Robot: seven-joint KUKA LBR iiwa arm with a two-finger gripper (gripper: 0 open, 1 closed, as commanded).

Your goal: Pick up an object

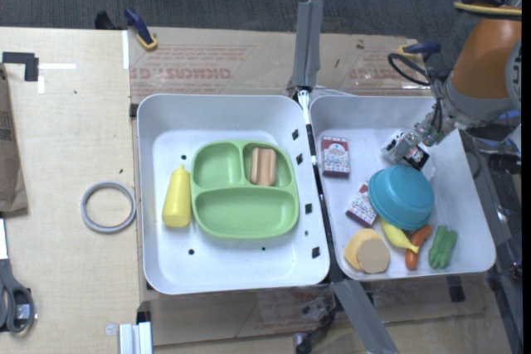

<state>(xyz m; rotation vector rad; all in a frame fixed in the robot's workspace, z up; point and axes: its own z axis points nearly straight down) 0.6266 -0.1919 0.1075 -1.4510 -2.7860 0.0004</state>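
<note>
Blue bowl (401, 196) sits upside down in the right bin (477, 186), resting over a yellow banana (397, 235) and partly on a small red-and-white packet (362, 206). The gripper (407, 148) hangs just above the bowl's upper edge, near the bin's back right, can't tell how its tips are set, too small and blurry. Over in the left bin (158, 120) there's a green divided tray (245, 211) with a hot dog (263, 166) in one compartment, and a yellow bottle (177, 196) right beside it.
</note>
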